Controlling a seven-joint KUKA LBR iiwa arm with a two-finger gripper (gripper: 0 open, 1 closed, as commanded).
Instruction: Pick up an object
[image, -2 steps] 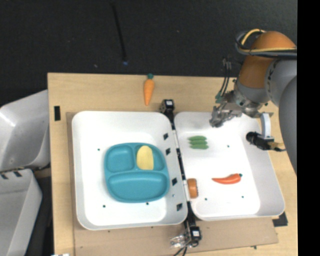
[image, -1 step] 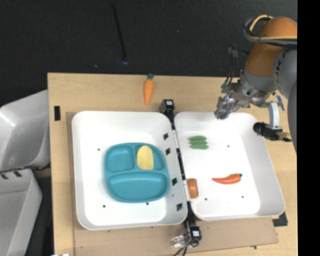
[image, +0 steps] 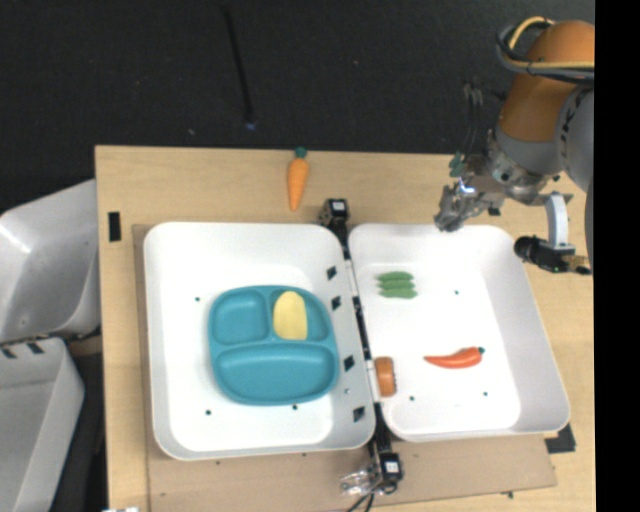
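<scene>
My gripper hangs over the far rim of the right bin, near its back edge, with nothing seen between its fingers. In that bin lie a green pea pod toward the back left, a red chili pepper in the middle, and a small orange piece against the left wall. The left bin holds a blue divided plate with a yellow piece in its upper right compartment.
An orange carrot lies on the wooden bench behind the left bin. A black clip sits at the back where the two bins meet. White equipment stands at the far left.
</scene>
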